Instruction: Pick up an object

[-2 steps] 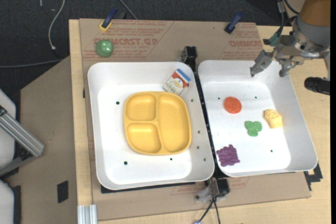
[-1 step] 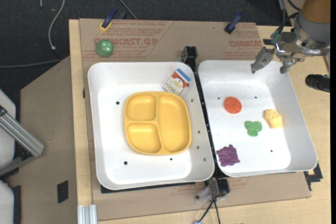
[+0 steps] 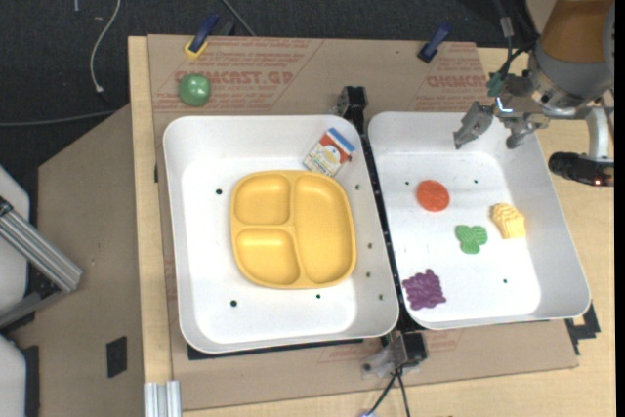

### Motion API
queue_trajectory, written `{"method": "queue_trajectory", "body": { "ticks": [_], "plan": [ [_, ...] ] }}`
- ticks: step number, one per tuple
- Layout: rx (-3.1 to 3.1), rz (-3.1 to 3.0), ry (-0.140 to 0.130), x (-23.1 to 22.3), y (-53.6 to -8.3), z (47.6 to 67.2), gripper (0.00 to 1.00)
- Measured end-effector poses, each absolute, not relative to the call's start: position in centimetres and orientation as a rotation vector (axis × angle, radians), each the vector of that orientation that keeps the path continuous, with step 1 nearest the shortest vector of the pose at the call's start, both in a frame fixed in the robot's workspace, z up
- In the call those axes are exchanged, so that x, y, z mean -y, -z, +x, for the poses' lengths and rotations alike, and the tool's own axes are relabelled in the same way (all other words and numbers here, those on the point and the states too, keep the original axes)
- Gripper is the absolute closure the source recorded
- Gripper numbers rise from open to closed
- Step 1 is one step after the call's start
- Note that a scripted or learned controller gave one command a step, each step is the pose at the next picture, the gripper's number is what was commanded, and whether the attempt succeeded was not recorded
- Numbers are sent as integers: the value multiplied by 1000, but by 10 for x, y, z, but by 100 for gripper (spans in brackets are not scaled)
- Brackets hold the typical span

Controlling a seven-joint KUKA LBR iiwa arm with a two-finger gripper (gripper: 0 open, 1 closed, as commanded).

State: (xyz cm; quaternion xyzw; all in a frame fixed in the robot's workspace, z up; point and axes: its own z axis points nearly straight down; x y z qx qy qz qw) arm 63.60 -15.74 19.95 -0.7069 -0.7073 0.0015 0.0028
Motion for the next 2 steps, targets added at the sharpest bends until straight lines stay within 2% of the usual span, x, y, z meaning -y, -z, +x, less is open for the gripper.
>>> {"method": "queue_trajectory", "body": {
  "ticks": [2],
  "plan": [
    [2216, -2216, -5, 153, -94, 614, 0]
  ]
}}
